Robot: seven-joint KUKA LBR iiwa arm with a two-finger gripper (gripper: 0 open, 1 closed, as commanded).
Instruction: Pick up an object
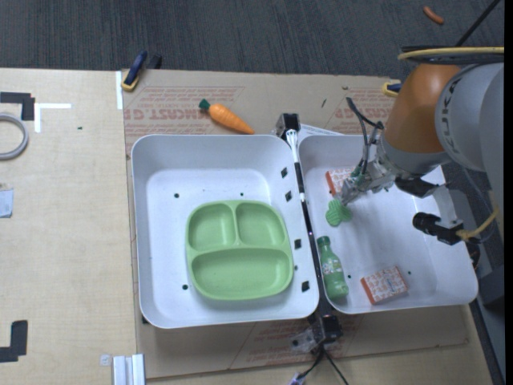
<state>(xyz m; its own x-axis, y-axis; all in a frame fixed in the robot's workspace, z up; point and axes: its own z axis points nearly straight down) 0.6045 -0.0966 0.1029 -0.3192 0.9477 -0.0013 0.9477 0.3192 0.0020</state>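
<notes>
Small green object (337, 212) under gripper (350, 189), long axis unclear

Arm (449, 111) over right bin (425, 295); green bottle (331, 268), divided plate (239, 249) in left bin (160, 215).

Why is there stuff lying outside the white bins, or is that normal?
A toy carrot lies on the cardboard behind the left bin, outside both bins. A small orange piece sits on the dark floor, far from the bench.

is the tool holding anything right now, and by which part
It cannot be told. The tool sits low in the right bin, just above a small green object, but a hold on it is not visible.
</notes>
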